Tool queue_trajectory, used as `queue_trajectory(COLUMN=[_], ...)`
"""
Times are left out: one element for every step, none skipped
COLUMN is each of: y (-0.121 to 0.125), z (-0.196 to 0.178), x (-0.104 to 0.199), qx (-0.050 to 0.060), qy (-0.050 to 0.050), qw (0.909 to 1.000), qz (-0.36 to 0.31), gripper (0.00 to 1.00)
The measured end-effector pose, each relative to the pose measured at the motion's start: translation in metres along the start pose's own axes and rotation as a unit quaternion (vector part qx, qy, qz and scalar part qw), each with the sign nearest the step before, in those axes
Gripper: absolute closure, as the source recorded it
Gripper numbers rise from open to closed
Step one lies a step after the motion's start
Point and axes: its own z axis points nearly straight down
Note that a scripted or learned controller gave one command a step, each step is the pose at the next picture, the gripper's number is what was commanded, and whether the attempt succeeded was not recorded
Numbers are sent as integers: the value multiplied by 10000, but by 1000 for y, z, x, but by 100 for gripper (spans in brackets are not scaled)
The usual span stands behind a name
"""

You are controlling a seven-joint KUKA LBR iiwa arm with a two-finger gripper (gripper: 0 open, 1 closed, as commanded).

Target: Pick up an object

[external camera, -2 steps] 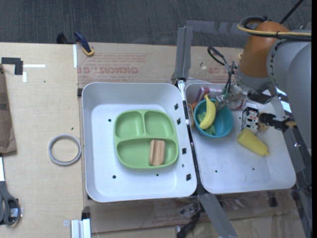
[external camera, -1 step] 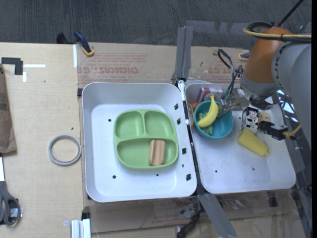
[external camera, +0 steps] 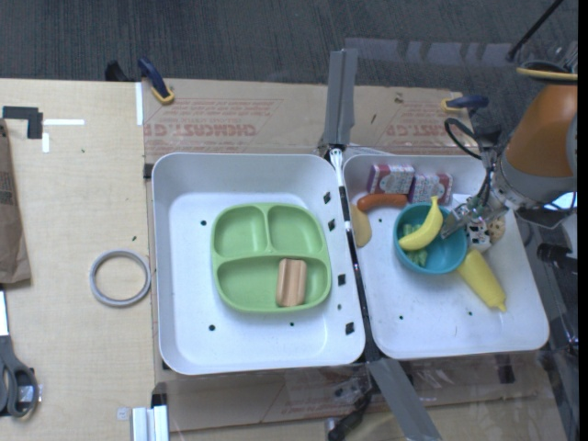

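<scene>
Far left on the bench there's a tape ring (external camera: 120, 277); then the left bin (external camera: 175, 246) with a green tray (external camera: 271, 256), a hot dog (external camera: 291, 282) lying in its bottom compartment; right bin (external camera: 441, 329) has a sausage (external camera: 381, 202) and cartons (external camera: 409, 181) near the back, a blue bowl (external camera: 432, 246) with a banana (external camera: 423, 227) resting in it, a yellow cone (external camera: 483, 280) just beside the bowl; gripper (external camera: 470, 219) sits low at the bowl's right rim, can't tell how wide it's set.

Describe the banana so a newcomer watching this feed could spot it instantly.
Start at the right bin, then find the blue bowl near its middle. The banana lies curved across the bowl's rim, unlike the yellow cone-shaped piece flat on the bin floor beside it.
</scene>
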Motion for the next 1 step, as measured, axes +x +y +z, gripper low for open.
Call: queue_trajectory(y=[3], z=[-10], x=[2], qx=[-17], qy=[9], qw=[10000], qz=[-6], gripper=[100])
